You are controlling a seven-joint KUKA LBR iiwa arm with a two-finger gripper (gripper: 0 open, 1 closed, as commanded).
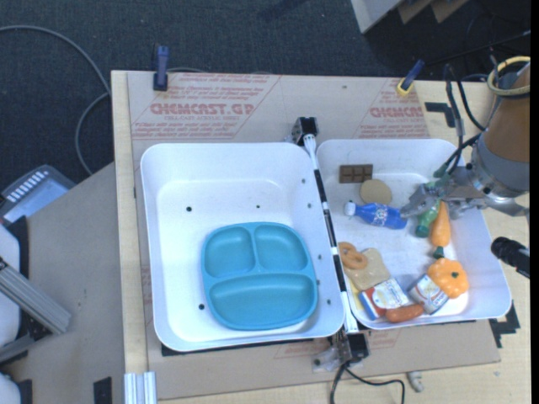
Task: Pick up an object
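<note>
Objects: toy food heap in right bin [497, 263], none lifted.
Left bin [160, 175]: holds blue divided plate [258, 274], lying flat toward the near side.
Brown block [355, 172]: far-left part of right bin, beside round tan piece [376, 192].
Blue bottle [378, 216]: on its side, mid-bin, left of the fingers and apart from them.
Near-left cluster: donut-like ring [354, 257], tan slice [370, 269], sausage [402, 314], small packets [388, 294].
Gripper [438, 200]: low over the far-right part of right bin; whether the fingers are apart or together, cannot tell.
Carrot [439, 228]: just below the gripper, with a green piece [424, 222] at its left side; contact unclear.
Orange pepper [449, 278]: nearer the camera, apart from the gripper.
Arm [509, 133]: enters from right, over the bin's right rim.
</note>
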